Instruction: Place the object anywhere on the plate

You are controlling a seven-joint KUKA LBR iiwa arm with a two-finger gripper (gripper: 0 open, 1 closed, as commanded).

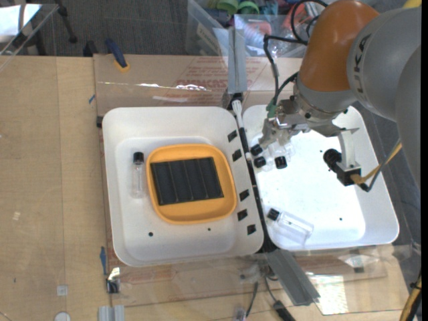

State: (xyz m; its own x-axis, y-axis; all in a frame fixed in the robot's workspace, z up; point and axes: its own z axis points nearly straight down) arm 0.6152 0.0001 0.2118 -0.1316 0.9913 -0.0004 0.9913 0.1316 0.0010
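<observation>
Right bin [374,226]: vial [289,222] below hand [267,154].

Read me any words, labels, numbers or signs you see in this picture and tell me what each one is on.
None can be read.
Yellow plate with its dark ribbed insert: no print.
Clear vial in the left bin and clear vial in the right bin: no legible label.
Arm's orange band and gripper: no visible marking.
Clear tub of coloured items behind: too blurred to tell.
</observation>
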